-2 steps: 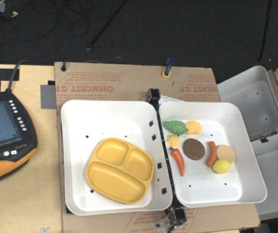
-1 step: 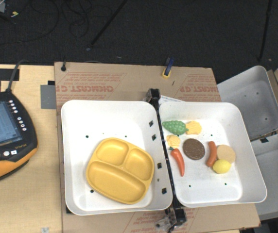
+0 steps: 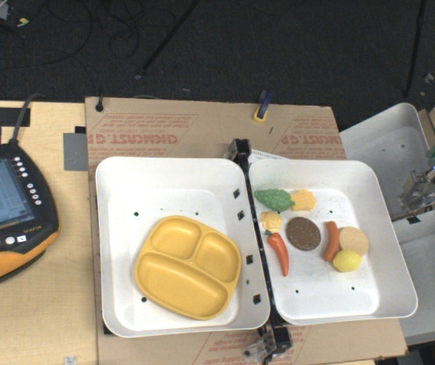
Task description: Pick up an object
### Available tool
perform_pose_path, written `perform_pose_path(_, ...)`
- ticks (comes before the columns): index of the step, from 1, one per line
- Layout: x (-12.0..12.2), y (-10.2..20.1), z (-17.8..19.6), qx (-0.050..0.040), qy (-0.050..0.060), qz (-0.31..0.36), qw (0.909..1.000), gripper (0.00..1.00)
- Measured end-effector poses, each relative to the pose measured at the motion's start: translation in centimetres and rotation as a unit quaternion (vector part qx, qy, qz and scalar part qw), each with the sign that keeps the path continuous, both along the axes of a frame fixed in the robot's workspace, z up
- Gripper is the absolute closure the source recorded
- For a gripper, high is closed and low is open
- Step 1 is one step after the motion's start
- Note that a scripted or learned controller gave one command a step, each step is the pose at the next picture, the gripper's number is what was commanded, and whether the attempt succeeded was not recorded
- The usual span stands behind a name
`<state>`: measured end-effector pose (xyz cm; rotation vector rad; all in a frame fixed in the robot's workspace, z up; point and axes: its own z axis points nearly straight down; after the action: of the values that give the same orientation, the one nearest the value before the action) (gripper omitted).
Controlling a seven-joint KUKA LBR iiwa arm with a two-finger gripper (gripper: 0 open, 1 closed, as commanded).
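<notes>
Toward the right of the frame, the right bin holds a cluster of toy foods. I'd pick the red chili at its lower left edge, coming straight down across its narrow width, clear of the brown disc.

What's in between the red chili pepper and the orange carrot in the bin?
In the camera view, a round brown patty sits between the red chili pepper and the orange carrot in the right bin.
</notes>
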<state>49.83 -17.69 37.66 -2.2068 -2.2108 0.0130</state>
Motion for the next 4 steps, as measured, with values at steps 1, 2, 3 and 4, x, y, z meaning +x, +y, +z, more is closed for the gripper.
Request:
perform_pose_path(1, -0.8, -0.1, 11.8, -0.0054, -0.015, -0.001, 0.9999, 1.00)
perform_pose_path(2, 2.0, 2.4, -4.9, -0.0007, -0.001, -0.001, 1.0000, 1.00)
perform_pose_path(3, 1.3, 2.6, 7.0, -0.0050, -0.014, 0.000, 0.9999, 1.00)
perform_pose_path(4, -1.8, 1.0, 16.6, -0.0051, -0.014, -0.002, 0.9999, 1.00)
